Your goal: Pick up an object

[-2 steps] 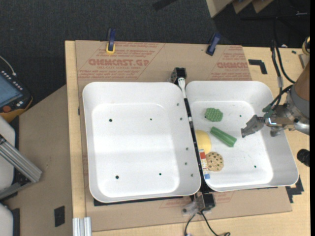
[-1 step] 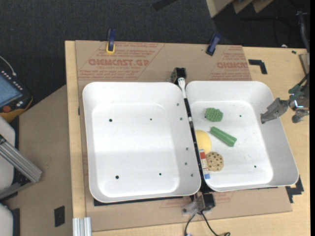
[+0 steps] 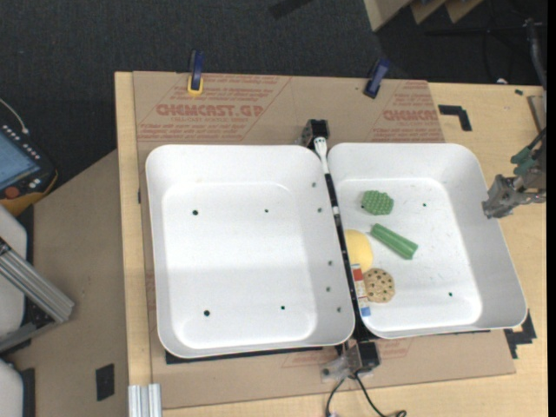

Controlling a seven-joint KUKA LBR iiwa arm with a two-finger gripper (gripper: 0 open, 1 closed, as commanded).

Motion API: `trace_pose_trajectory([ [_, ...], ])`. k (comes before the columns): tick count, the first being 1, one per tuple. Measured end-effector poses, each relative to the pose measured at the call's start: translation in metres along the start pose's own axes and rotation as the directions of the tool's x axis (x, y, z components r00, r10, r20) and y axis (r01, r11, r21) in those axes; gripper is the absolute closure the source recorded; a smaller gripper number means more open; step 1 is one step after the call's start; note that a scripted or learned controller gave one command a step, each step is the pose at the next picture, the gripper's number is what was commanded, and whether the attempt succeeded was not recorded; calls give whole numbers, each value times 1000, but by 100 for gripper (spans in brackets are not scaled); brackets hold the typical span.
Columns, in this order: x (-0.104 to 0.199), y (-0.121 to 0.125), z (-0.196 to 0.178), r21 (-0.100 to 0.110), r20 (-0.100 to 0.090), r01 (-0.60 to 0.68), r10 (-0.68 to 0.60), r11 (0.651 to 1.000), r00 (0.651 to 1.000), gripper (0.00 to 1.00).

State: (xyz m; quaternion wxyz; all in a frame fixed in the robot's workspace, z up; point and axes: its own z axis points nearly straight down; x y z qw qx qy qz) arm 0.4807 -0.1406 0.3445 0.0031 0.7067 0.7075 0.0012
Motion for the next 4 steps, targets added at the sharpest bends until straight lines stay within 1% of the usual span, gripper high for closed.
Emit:
trace_pose_trajectory([
  [1, 62, 1, -112, -10, -2, 7, -7, 1000, 1000, 100],
  [2, 100, 27, 9, 15, -4, 3, -3, 1000, 1000, 100],
  [3, 160, 11, -42, -1, -3, 5, -5, 1000, 1000, 100],
  [4, 204, -1, -91, -1, -5, 4, -4, 1000, 1000, 100],
])
